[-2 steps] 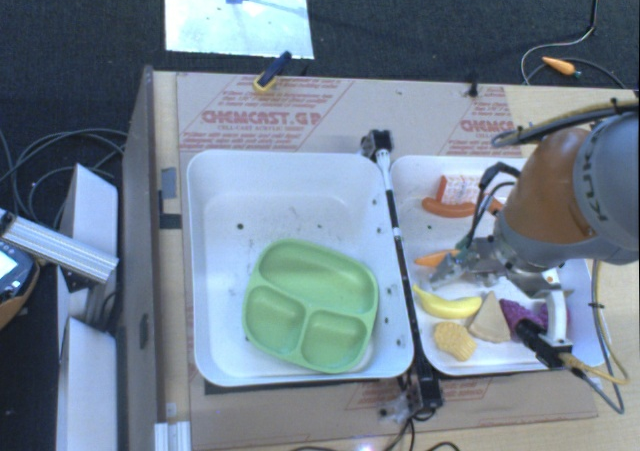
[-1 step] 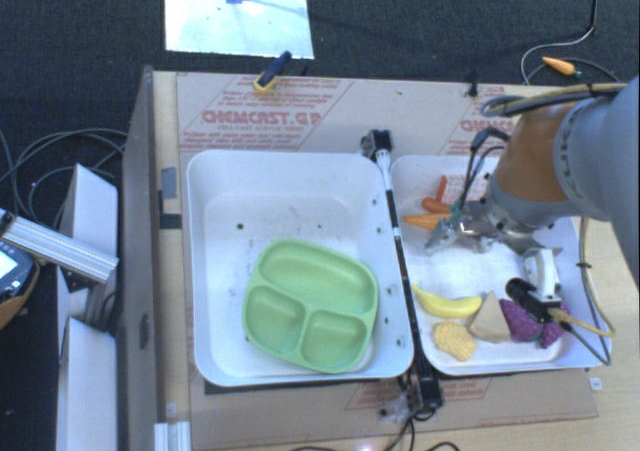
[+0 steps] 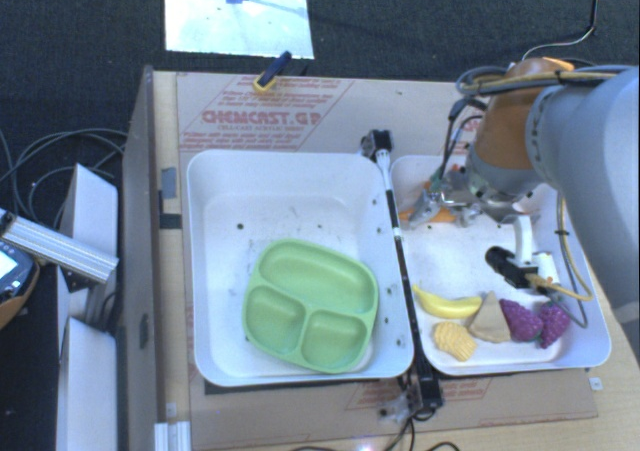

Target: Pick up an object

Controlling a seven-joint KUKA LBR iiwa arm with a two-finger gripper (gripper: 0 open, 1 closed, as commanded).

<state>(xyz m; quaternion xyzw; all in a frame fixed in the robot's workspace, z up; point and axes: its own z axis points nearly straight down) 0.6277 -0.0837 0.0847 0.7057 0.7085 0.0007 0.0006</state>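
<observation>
My gripper is down in the back left part of the right bin, below the grey wrist with its orange band. An orange object, partly hidden, lies just left of the gripper against the bin's left wall, with a bit of green behind it. Along the bin's front lie a yellow banana, a yellow corn piece, a tan wedge and purple grapes. All of these lie apart from the gripper, toward the front.
The left bin bears a green divided plate at its front right. A black rail runs between the two bins. A yellow-and-blue tool lies on the cardboard behind the bins.
</observation>
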